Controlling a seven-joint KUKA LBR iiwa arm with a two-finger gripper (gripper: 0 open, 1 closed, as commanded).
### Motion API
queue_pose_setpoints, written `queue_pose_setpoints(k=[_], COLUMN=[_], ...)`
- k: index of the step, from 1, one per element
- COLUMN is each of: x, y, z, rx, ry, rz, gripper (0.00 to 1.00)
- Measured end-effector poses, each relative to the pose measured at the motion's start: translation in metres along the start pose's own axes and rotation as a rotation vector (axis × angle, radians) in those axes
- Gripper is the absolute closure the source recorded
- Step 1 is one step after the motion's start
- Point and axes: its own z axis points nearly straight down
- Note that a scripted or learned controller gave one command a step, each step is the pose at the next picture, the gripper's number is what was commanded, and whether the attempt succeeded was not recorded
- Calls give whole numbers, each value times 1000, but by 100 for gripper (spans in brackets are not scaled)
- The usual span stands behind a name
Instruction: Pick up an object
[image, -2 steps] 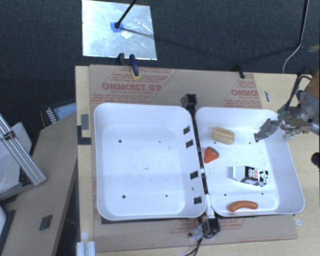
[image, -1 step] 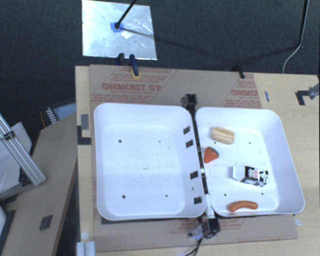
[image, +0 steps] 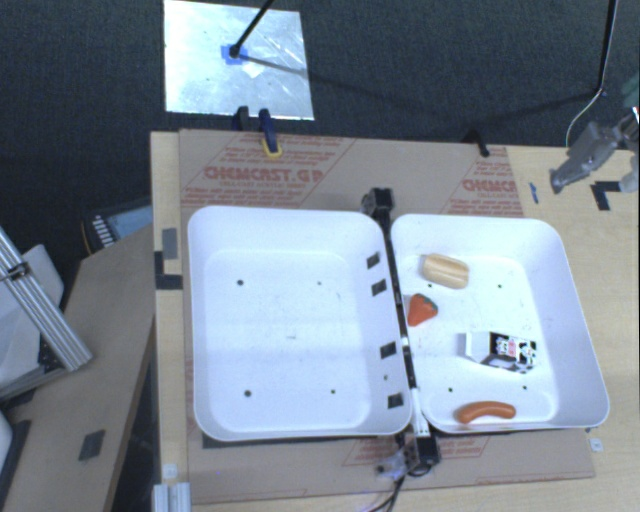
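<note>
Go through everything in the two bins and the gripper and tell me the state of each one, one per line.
Bread roll: lying in the right bin, near its back.
Strawberry: lying by the right bin's left wall.
Small carton: lying flat, mid-bin.
Sausage: lying along the front wall.
Left bin: sits beside the right bin.
Gripper: raised beyond the right bin's back corner, holding nothing.

arm (image: 600, 150): cut off at right edge | jaws: state unclear

Dark carpet (image: 80, 120) fills the upper frame — a shiny foil sheet (image: 238, 58) lies at top centre; the tan bench (image: 330, 160) spans the middle, an aluminium rail (image: 40, 310) at left.
</note>
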Motion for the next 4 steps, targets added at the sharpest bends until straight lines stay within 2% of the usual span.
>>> queue_pose_setpoints(k=[1,2,3,4], x=[98,91,179,218], y=[-3,-2,-1,-15], z=[48,34,-2,59], rx=[5,-2,-2,8], ry=[2,0,3,-1], rz=[-5,3,-4,1], gripper=[0,100,100,100])
